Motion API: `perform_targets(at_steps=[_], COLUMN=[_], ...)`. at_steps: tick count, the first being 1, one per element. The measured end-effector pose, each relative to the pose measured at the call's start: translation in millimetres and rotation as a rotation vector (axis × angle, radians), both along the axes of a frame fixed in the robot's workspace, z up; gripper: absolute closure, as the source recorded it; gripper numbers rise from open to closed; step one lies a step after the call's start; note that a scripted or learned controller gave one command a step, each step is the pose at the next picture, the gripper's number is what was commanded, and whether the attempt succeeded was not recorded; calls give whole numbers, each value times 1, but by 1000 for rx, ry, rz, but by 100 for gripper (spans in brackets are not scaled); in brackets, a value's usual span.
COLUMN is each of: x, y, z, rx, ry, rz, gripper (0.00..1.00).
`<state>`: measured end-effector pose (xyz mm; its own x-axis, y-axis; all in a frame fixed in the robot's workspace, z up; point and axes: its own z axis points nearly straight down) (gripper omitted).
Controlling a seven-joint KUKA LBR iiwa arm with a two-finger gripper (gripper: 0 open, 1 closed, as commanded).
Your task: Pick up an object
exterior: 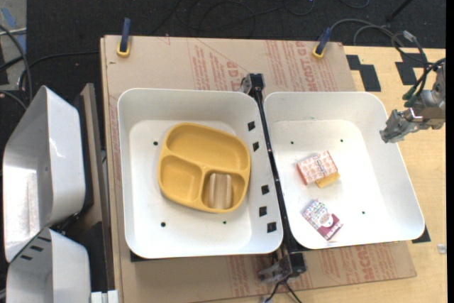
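Observation:
The right bin [355,104] holds a pink and white snack packet [316,167] with a yellow piece at its lower edge, near the middle. A second small packet [322,218], purple and white, lies closer to the front. My gripper [394,128] sits at the bin's right rim, up and to the right of both packets, with nothing seen between its fingers. In the left bin [135,152] rests a yellow divided plate [203,167] with a tan cylinder [218,190] in its lower right compartment.
A black divider [268,167] runs between the two bins. Both bins sit on a cardboard sheet [213,60] held by blue and yellow clamps [125,39] at the back. White containers [39,160] stand off the bench at the left. Cables lie on the dark floor behind.

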<state>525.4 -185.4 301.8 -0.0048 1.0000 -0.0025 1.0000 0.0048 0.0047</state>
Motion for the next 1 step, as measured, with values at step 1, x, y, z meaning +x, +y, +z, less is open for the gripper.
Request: perform_targets(at_steps=[1], x=[18], y=[39], z=[-6], rx=[2], ry=[3], rz=[2], gripper=[100])
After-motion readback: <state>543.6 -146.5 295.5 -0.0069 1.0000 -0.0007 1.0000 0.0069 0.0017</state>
